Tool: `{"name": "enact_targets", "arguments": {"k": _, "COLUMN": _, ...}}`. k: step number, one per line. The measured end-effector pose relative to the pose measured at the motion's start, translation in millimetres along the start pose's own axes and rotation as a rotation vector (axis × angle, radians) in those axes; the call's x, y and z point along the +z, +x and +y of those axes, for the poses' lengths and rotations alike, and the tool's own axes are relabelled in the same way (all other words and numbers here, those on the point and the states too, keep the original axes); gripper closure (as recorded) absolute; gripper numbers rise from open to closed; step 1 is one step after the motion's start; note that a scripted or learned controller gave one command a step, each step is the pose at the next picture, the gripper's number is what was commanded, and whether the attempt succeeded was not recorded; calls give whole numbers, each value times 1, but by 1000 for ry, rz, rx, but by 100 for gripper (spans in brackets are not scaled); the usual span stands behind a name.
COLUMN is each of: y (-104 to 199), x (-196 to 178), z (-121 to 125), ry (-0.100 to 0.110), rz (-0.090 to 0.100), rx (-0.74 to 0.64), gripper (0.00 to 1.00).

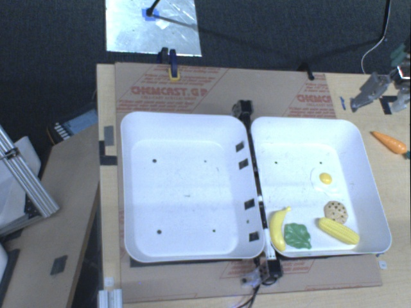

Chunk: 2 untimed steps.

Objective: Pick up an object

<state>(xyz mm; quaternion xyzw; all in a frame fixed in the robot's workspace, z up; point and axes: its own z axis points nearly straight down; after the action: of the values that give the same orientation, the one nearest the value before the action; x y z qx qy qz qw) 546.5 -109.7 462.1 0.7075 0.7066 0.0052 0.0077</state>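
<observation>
The right bin (pixel 359 147) holds several small items. A yellow banana (pixel 277 228) lies by its near left corner, touching a green leafy piece (pixel 297 235). A yellow corn cob (pixel 338 231) sits near the front right, with a round brown cookie (pixel 334 210) just behind it. A small yellow egg-like piece (pixel 325 178) lies farther back. My gripper (pixel 374 94) shows as a grey shape at the view's far right, above and behind the right bin's back corner, well away from every item.
The left bin (pixel 186 185) stands beside the right one, with a black-clipped divider (pixel 253 185) between them. An orange carrot (pixel 390 142) lies on the bench outside the right bin. A silver sheet (pixel 153 18) lies at the back.
</observation>
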Motion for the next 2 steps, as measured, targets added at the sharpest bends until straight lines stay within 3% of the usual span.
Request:
{"name": "enact_targets", "arguments": {"k": 1, "y": 21, "x": -80, "z": -60, "ry": 4, "rz": 2, "rx": -6, "gripper": 0}}
{"name": "enact_targets", "arguments": {"k": 2, "y": 37, "x": -67, "z": 84, "ry": 19, "rz": 4, "rx": -9, "gripper": 0}}
